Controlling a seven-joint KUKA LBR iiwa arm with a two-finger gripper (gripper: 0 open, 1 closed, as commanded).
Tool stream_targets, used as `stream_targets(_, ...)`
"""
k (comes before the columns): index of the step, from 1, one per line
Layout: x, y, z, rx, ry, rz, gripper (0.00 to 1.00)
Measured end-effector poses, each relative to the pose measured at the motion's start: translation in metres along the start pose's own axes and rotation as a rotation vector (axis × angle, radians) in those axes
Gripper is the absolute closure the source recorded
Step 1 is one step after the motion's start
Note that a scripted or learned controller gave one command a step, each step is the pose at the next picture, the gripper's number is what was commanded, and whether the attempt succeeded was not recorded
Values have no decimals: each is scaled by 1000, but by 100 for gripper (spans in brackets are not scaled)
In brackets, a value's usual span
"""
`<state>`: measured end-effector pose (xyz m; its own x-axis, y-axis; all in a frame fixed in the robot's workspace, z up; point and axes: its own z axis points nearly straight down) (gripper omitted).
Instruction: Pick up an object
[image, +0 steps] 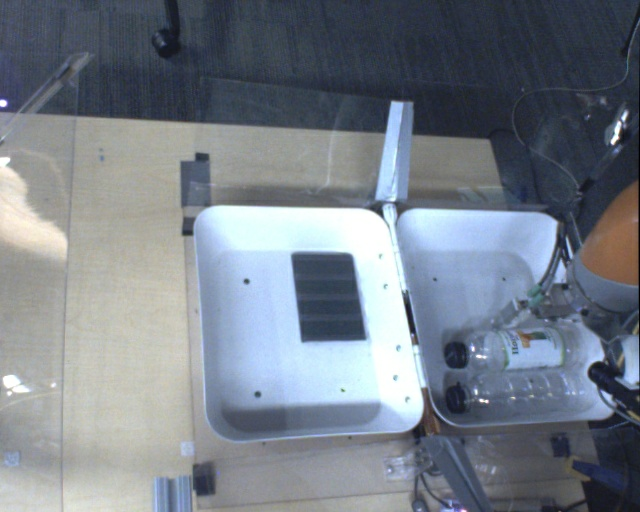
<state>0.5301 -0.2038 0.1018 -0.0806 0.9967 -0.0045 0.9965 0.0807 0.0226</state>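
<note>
Two clear plastic bottles with black caps lie on their sides in the right bin (470, 250). The upper bottle (505, 351) has a white and yellow label, and the lower bottle (520, 394) lies along the bin's front wall. A dark ribbed rectangular pad (327, 296) lies flat in the middle of the left bin (230, 340). My gripper (537, 304) hangs low at the right bin's right side, just above the labelled bottle's far end. The grey wrist and orange band (612, 243) stand over it.
A metal upright post (395, 150) rises at the back where the two bins meet. Cables (560, 130) trail behind the right bin. Clear panels and wooden benchtop (100, 330) spread to the left of the bins.
</note>
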Motion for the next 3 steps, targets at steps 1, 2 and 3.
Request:
stream_targets(1, -1, -10, 11, 6, 0, -179, 0)
stream_targets(2, 69, 44, 13, 8, 4, -67, 0)
stream_targets(3, 116, 33, 12, 7, 4, -280, 0)
